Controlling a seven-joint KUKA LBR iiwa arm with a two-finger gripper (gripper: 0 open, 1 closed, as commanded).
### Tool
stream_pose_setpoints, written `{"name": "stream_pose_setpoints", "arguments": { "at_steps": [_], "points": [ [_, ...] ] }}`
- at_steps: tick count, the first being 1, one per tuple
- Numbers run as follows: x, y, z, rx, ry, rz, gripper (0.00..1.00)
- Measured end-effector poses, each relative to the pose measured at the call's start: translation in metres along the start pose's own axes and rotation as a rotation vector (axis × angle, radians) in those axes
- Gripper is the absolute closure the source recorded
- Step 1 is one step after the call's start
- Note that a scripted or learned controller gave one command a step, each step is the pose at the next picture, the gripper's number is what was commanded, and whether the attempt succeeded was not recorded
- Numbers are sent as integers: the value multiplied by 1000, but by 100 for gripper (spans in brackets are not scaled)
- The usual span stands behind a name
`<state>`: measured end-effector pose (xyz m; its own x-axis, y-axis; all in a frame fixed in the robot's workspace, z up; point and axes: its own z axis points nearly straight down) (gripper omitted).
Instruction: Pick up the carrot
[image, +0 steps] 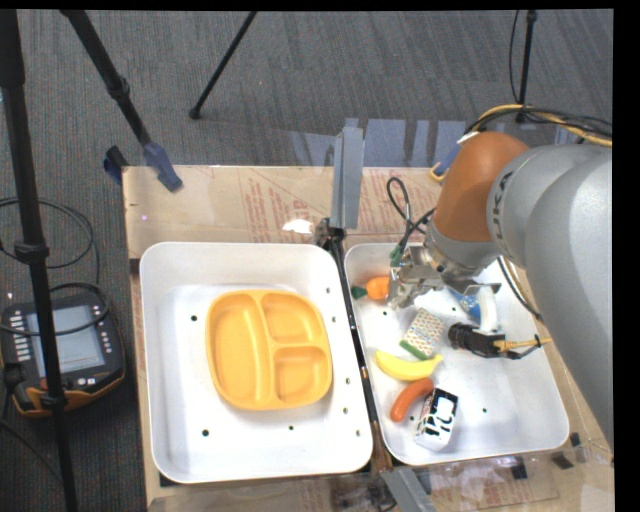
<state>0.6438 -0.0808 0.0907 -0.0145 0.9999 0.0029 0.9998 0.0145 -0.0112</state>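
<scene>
As the grey arm reaches in from the right of the frame, its gripper (404, 283) hangs low over the upper left corner of the right bin (520, 400), just beside the carrot (377, 288). The carrot, a short orange piece with a green top, lies close to the bin's left wall, immediately left of the gripper. Its long axis appears to run roughly across the frame, green end toward the wall and orange end toward the gripper. Whether the two touch is hard to judge from above. The wrist hides enough that it cannot be told how far the gripper is open, or whether it has hold of anything. Lower in the same bin lie a checkered card (425, 326), a banana (404, 365), a red sausage (411, 398) and a black-and-white box (437, 417), all apart from the carrot. A yellow divided plate (270, 350) sits in the left bin (180, 420). The coming move likely calls for a short shift toward the frame's left, closing across the carrot's length.
</scene>
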Motion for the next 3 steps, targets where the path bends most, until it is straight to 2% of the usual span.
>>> {"name": "stream_pose_setpoints", "arguments": {
  "at_steps": [1, 2, 3],
  "points": [
    [72, -8, -94, -7, -4, -347, 100],
    [124, -60, -133, -4, -4, -461, 100],
    [123, -60, -133, -4, -4, -459, 0]
  ]
}}
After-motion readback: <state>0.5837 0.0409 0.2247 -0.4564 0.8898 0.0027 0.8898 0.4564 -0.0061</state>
